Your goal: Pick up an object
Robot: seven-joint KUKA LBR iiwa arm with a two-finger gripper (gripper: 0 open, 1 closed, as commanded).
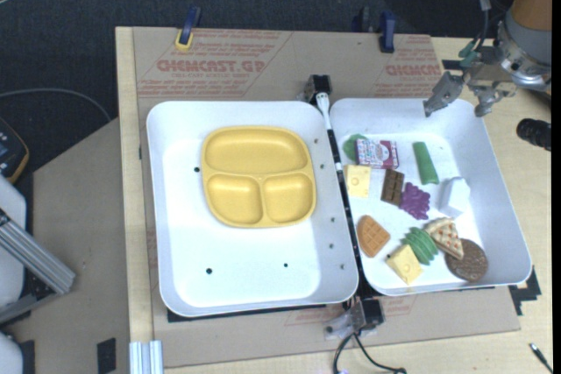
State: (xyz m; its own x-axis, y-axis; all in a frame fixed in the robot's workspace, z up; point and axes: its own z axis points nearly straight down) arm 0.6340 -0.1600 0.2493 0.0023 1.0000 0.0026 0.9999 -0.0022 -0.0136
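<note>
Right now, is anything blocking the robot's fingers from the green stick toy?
Nothing visible. The gripper hangs open above the right bin's far corner. The green stick lies just below it in this view, with bare white floor between them. The milk carton sits beside it.

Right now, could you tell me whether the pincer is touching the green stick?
Apart. The camera view shows the pincer above the bin's far rim, with bare white floor before the green stick.

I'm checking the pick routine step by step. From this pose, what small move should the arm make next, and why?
Probably lower toward the green stick. The gripper hangs open over the right bin's far edge with nothing between its fingers, and that piece lies nearest, apart from its neighbours.
</note>
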